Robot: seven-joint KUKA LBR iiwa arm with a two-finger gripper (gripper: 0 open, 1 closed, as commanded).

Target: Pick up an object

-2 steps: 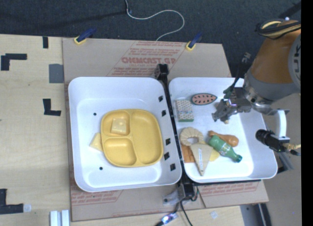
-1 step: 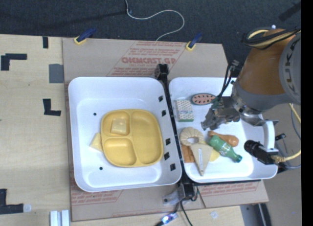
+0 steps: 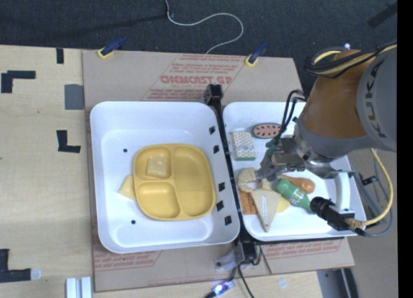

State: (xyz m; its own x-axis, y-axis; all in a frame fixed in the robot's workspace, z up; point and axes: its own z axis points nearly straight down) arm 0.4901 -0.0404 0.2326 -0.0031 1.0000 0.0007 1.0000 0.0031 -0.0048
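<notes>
Toys fill the right white bin (image 3: 335, 226), and the tool (image 3: 270, 169) hangs low over them. I cannot tell how it stands. The green plastic bottle with the orange cap (image 3: 294, 193) lies just beside the tool, down and to the right in the camera view. Its long side slants from upper left to lower right. A pale yellow wedge (image 3: 264, 206) sits just below. The yellow divided plate (image 3: 174, 182) lies in the left white bin (image 3: 110, 122), well apart.

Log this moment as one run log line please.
stage: reaching | gripper: low in right bin, over the toy food pile near green bottle | grasp: unconfirmed | left bin: yellow divided tray
</notes>
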